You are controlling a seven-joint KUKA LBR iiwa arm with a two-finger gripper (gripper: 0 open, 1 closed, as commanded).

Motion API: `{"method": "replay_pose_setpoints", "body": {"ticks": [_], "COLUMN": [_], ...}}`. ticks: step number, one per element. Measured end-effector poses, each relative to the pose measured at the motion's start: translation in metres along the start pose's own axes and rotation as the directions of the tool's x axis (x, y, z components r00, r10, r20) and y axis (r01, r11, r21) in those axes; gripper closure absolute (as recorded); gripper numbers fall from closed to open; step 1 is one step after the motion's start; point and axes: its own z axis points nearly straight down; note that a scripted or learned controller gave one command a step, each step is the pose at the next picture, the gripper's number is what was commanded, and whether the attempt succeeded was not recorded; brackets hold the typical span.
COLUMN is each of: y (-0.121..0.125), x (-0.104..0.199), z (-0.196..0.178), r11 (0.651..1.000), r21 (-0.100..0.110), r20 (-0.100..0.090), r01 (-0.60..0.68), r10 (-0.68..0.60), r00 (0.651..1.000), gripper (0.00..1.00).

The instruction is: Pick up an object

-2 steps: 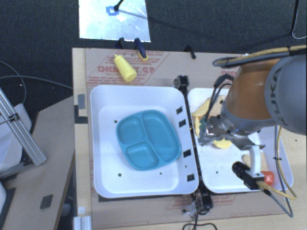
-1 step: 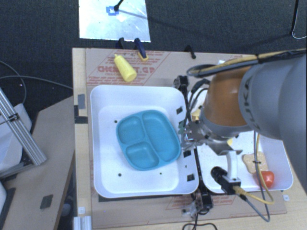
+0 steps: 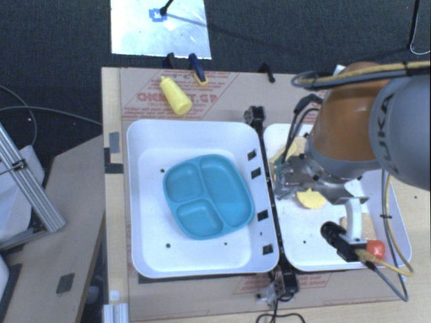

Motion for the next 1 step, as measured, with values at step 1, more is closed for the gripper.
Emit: {"method": "replay_pose_setpoints", "body": {"ticks": [1], "y": [0.0115], "x": [0.0321], "z": [-0.0033], "r11": [1.0], "r21": [0.004], "r20": [-0.002], "r01": [0.008], "r10": [-0.008], "r00": [1.0], "gripper": [1.0]}}
